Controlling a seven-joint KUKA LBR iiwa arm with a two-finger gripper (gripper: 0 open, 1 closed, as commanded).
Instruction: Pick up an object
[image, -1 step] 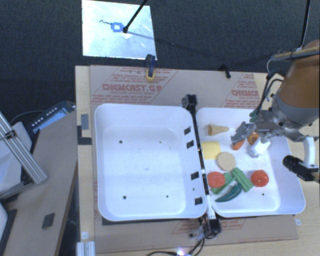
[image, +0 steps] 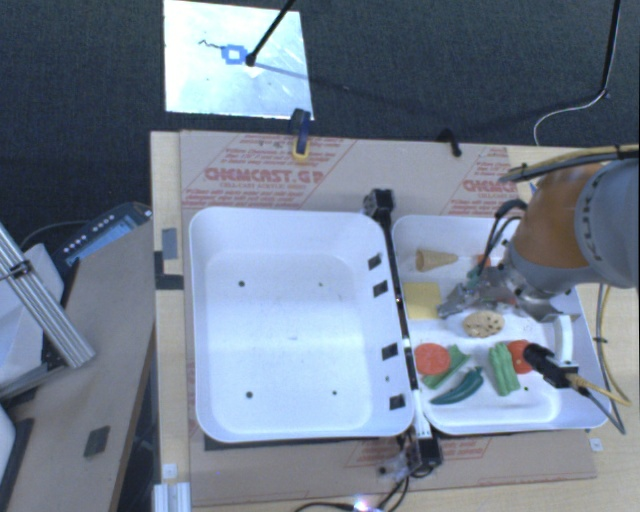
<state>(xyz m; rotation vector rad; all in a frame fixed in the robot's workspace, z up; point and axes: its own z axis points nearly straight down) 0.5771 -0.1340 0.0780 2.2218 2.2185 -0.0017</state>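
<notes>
A dark carpeted floor surrounds the bench (image: 260, 170), which is covered with printed cardboard; a shiny pale sheet (image: 238, 60) lies on the floor beyond its far edge. The two white bins sit side by side on the cardboard, the left bin (image: 290, 330) showing a few small dark dots on its floor.

The right bin (image: 450, 235) holds all the loose pieces. A tan wedge (image: 435, 260) lies near its far wall and a yellow square (image: 420, 298) just below it. Nearer the camera are a speckled round biscuit (image: 483, 323), a red disc (image: 431, 357), a dark green curved piece (image: 458, 388), a lighter green ridged piece (image: 503, 368) and a small red piece (image: 517, 350) partly tucked behind it. These are small and soft-edged, so what each one represents is hard to tell.

The arm (image: 570, 230) reaches in from the right, its orange band over the bin's right side and its body cut off at the frame edge. The gripper (image: 462, 298) sits low in the right bin, just beside the yellow square and above the biscuit. It blurs into a grey mass, and whether it is open, closed or holding anything cannot be told
</notes>
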